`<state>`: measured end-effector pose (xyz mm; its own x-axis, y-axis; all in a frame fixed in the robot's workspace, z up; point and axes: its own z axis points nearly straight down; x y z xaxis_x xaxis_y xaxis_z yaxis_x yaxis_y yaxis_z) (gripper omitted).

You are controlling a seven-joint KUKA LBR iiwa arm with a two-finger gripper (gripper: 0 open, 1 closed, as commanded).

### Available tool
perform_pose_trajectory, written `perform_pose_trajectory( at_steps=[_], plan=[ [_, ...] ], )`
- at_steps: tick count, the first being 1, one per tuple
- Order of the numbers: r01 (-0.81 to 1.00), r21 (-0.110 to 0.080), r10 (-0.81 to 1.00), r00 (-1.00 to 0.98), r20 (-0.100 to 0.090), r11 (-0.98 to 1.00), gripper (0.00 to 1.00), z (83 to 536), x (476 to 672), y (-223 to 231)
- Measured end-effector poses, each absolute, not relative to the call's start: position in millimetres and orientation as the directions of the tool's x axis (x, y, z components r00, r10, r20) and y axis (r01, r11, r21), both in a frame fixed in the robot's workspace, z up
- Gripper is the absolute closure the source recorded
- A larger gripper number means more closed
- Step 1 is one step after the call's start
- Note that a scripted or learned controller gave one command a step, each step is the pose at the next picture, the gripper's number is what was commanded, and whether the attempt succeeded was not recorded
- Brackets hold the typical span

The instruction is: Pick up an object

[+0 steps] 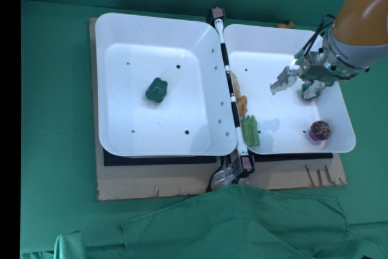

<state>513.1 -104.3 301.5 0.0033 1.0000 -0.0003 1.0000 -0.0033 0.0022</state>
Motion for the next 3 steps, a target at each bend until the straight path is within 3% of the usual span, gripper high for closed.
perform_pose_trajectory(
  at_steps=[1, 2, 3],
  plan=[
    [1.0, 0.009, 1.0, 0.006, -0.002, -0.006, 1.0, 313.7, 513.9, -105.3],
    [1.0, 0.012, 1.0, 0.012, -0.008, -0.012, 1.0, 383.0, 504.4, -189.5],
    [1.0, 0.009, 1.0, 0.003, -0.004, -0.003, 1.0, 407.6, 487.7, -182.7]
  ],
)
